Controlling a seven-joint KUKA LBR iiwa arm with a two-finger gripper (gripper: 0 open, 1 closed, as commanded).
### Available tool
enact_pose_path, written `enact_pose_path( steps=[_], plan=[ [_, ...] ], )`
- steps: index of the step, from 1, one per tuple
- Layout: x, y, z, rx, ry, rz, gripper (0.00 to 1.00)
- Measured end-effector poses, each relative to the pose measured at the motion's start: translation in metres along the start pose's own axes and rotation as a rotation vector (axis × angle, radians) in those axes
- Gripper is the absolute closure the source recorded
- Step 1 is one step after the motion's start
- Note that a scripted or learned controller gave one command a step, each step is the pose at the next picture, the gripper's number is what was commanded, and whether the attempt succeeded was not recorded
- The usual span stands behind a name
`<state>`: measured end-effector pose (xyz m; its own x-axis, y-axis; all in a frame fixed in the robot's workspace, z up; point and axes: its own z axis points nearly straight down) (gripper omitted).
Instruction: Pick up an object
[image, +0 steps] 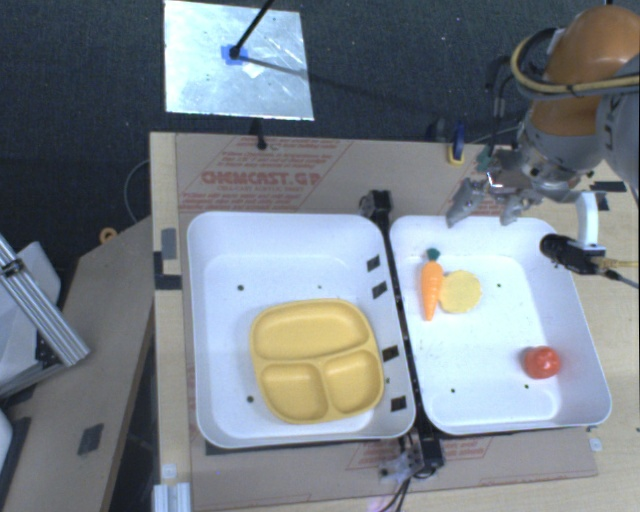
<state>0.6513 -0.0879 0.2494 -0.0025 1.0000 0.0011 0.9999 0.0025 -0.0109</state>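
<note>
In the right bin (575, 330) lie an orange carrot (431, 287) with a green top, a pale yellow round slice (461, 292) touching its right side, and a red tomato (541, 362) near the bin's right wall. My gripper (487, 207) hangs above the right bin's far rim, up and to the right of the carrot. Its two grey fingers (462, 205) stand spread apart and open, with nothing between them.
The left bin (215, 300) holds a yellow divided tray (315, 358) with three compartments. A black divider runs between the two bins. A shiny metal sheet (237, 60) lies beyond the bench at the far left.
</note>
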Motion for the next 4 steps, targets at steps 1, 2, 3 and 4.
enact_pose_path(
  steps=[1, 2, 3, 4],
  plan=[
    [0.000, 0.002, -0.008, -0.012, -0.001, -0.002, 0.00],
    [0.008, -0.001, 0.037, -0.010, -0.001, -0.003, 0.00],
    [0.004, 0.009, 0.091, -0.010, -0.002, 0.000, 0.00],
    [0.006, 0.006, 0.133, -0.009, -0.001, 0.000, 0.00]
  ],
)
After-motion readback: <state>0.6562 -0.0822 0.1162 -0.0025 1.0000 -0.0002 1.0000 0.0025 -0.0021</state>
